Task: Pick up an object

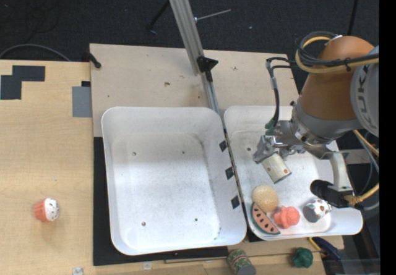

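A grey arm with an orange band (337,60) is being extended into the frame from the right, and its two-finger gripper (267,151) is being held over the upper part of the shallow white right-hand bin (241,120). A short cylindrical object, pale with a tan end (278,169), is being seen just below and right of the gripper, tilted; whether it is being pinched between the fingers or is merely lying beside them cannot be told, and the pincer's opening cannot be judged either.

In the lower part of the same bin, four small items are being kept close together: a beige rounded lump (265,196), a red and green watermelon-slice toy (263,219) just below it, a pink knobbly toy (286,216) touching the slice's right end, and a small white and red toy (317,210) further right.

The larger shallow white left-hand bin (124,120) is being shown at the centre of the frame. Outside the bins, a small red and white toy (47,210) is lying on the wooden surface at lower left, and a dark green lump (302,258) is lying near the lower edge, below the right bin.
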You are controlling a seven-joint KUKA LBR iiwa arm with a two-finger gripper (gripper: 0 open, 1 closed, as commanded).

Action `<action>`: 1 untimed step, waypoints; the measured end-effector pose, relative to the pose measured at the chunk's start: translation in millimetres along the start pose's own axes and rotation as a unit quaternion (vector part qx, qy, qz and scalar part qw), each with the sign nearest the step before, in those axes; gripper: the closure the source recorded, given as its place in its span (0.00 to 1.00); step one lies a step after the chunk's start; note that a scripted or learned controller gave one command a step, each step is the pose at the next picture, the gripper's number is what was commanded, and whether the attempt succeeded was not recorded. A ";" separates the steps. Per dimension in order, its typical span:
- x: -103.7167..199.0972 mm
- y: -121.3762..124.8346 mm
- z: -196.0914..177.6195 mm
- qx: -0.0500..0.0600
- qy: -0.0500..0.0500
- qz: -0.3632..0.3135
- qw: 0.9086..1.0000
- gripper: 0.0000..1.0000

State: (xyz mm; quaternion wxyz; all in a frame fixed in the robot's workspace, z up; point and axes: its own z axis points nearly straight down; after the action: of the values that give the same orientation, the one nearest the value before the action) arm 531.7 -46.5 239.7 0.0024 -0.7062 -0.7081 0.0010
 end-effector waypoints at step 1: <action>57.2 19.0 5.8 -0.001 0.000 -0.001 1.000 1.00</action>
State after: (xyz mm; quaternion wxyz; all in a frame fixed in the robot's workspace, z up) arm 550.5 10.7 234.0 0.0016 -0.7053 -0.7089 0.0004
